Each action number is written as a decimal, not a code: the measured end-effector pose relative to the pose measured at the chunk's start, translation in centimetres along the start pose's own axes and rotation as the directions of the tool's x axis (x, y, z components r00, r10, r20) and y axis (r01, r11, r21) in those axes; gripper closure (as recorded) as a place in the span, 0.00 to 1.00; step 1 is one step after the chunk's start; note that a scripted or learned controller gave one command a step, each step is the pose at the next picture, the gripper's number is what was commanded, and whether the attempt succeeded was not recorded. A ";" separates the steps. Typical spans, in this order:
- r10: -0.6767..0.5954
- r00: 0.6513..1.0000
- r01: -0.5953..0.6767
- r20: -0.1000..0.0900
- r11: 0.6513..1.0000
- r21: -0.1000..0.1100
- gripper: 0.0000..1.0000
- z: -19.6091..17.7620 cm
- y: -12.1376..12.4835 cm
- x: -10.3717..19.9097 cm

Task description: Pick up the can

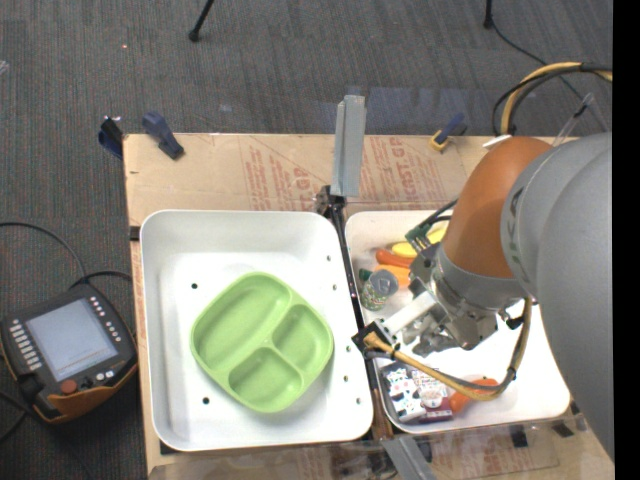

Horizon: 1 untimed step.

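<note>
The can (380, 288) sat near the left wall of the right bin (540, 383), just beside an orange piece (392, 259). The gripper (440, 330) hung close on its right, and whether it was open or clenched could not be told. In the left bin (170, 268) lay a green divided plate (262, 342).

Two white bins: left bin (165, 258), right bin (372, 230). One green divided plate (262, 342), one can (380, 288), one patterned box (415, 393), one teach pendant (65, 353).
</note>
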State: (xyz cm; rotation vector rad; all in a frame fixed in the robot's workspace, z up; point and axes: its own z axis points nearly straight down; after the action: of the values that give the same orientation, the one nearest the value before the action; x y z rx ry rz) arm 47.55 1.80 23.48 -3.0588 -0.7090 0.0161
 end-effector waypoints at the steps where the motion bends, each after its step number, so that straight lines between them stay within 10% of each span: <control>1: 0.256 0.967 -0.256 -0.001 0.967 -0.001 1.00 0.2 -3.9 1.9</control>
State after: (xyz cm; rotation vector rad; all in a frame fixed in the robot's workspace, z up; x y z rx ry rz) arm 47.57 6.20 23.31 -3.1269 -0.3083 0.0147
